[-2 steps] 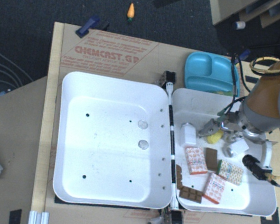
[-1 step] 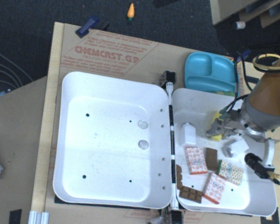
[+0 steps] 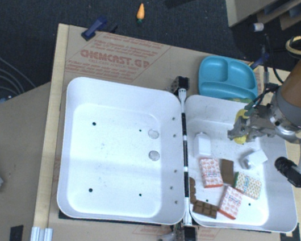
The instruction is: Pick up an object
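Note:
My gripper (image 3: 242, 132) hangs over the back of the right bin (image 3: 280, 218), reaching in from the right. A small yellow object (image 3: 240, 139) shows right at its lower tip, mostly hidden by it. Whether the gripper holds it I cannot tell. In front of it in the bin lie a white block (image 3: 202, 143), a crumpled white piece (image 3: 252, 159), a red-and-white packet (image 3: 210, 172), a brown bar (image 3: 226, 170), a colourful packet (image 3: 248, 186), another red-and-white packet (image 3: 231, 202) and a chocolate bar (image 3: 205, 208).
The left bin (image 3: 70, 149) holds two small round discs (image 3: 154, 134) (image 3: 154, 156). A blue divided tray (image 3: 228, 79) sits behind the right bin. A black fitting (image 3: 287, 168) on the arm juts over the right bin's right edge.

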Robot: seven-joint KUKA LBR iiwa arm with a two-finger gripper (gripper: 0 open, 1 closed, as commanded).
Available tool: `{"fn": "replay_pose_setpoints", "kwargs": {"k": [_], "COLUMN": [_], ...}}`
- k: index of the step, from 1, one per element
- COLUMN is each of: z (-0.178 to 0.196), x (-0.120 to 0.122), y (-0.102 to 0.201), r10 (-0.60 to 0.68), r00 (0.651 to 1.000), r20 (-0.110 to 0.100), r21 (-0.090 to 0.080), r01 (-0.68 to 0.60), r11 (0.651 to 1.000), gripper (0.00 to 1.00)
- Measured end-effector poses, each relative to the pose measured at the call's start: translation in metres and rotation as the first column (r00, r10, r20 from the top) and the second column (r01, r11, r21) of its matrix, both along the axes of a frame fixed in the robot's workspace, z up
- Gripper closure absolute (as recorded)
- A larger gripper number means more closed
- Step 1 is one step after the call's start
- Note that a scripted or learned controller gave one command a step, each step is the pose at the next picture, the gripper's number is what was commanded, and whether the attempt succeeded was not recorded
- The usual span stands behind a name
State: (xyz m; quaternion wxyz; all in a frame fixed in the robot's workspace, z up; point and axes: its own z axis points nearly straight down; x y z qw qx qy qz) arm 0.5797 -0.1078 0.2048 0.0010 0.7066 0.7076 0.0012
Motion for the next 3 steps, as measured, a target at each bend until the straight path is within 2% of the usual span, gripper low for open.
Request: {"fn": "replay_pose_setpoints", "kwargs": {"k": [1, 2, 3], "z": [0.039, 0.05, 0.055], "x": [-0.022, -0.07, -0.082], "y": [0.065, 0.125, 0.155], "r10": [0.0, 0.0, 0.0], "r00": [1.0, 1.0, 1.0], "r20": [-0.002, -0.007, -0.007], "r21": [0.001, 0.001, 0.001], "r01": [0.0, 0.0, 0.0], "r11": [1.0, 1.0, 1.0], "gripper": [1.0, 1.0, 1.0]}}
